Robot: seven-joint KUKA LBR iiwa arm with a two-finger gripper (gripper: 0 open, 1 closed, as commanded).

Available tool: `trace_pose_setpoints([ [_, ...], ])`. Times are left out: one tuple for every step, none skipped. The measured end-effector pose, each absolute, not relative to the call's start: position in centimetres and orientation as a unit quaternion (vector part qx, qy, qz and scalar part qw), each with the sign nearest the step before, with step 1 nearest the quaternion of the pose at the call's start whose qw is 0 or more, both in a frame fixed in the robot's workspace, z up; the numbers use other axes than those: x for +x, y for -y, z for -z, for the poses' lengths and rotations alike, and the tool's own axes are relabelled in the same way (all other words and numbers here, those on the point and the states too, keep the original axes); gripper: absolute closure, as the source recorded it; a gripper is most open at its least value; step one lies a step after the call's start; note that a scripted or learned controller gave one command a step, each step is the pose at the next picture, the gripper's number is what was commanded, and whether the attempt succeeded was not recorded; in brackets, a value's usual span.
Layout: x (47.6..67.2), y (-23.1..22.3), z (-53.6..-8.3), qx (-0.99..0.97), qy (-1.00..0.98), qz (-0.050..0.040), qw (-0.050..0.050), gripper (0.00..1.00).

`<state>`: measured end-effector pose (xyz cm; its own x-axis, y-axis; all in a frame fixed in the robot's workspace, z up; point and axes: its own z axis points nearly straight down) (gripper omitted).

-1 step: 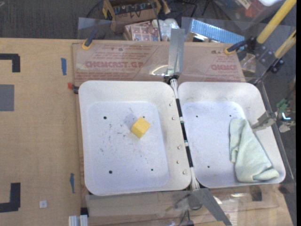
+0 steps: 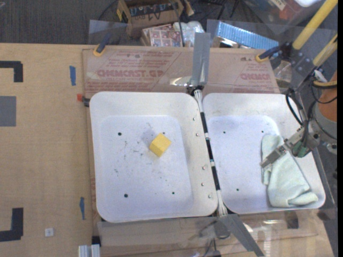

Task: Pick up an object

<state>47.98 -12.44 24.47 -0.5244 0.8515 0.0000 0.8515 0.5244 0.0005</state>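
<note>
1. Near the right bin's (image 2: 236,116) front right corner a cloth (image 2: 286,178) is seen, crumpled.
2. Its upper left edge is met by the gripper (image 2: 273,158); whether anything is pinched cannot be told.
3. A yellow block (image 2: 159,144) is left mid left bin (image 2: 107,116), well apart.

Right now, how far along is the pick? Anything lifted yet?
Done: the arm has reached into the right bin, and the gripper sits at the pale green cloth. In hand: nothing confirmed. The cloth lies crumpled on the bin floor, and whether the gripper has any of it can't be told. Left: secure a grip and lift. The yellow block sits untouched in the left bin.
</note>
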Motion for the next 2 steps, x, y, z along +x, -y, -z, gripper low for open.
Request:
trace_pose_setpoints([
  [48.1, 10.63, -36.53, 0.207, -0.978, -0.0001, 0.005, 0.0],
  [48.09, 10.64, -36.54, 0.208, -0.978, -0.0001, 0.005, 0.0],
])
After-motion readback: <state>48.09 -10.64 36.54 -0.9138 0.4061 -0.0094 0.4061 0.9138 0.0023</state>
